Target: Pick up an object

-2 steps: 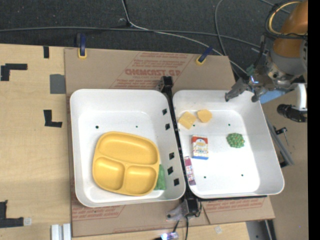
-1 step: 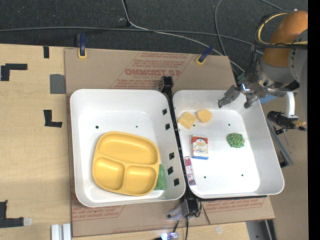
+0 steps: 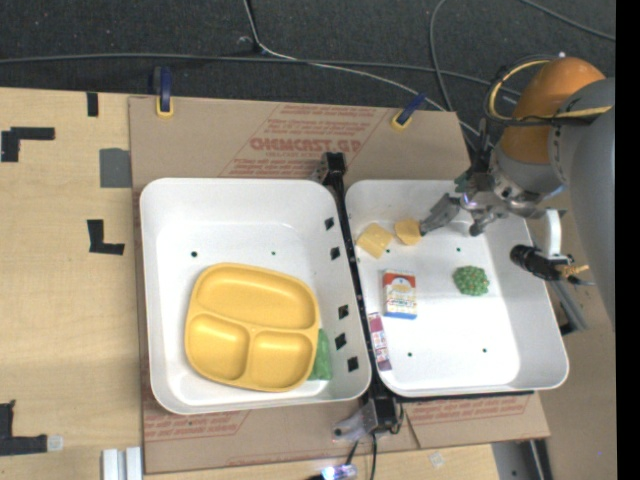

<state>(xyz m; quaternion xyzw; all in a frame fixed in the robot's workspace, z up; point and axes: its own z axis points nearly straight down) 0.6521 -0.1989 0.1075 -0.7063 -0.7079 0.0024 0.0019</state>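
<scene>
The right bin [image 3: 520, 368] holds two pale yellow blocks [image 3: 373, 240] [image 3: 408, 232], a small red and white box [image 3: 400, 294], a green lumpy piece [image 3: 471, 281] and a thin pink packet [image 3: 379, 340] against its left wall. My gripper [image 3: 451, 227] hangs over the bin's upper part, just right of the second yellow block and above the green piece. Its two fingers are spread apart, open, with nothing between them.
The left bin [image 3: 165, 208] carries a yellow divided plate [image 3: 252, 326] with a green item [image 3: 321, 356] wedged at its right side. A black divider [image 3: 345, 258] runs between the bins. The arm's orange band [image 3: 545, 103] stands at the upper right.
</scene>
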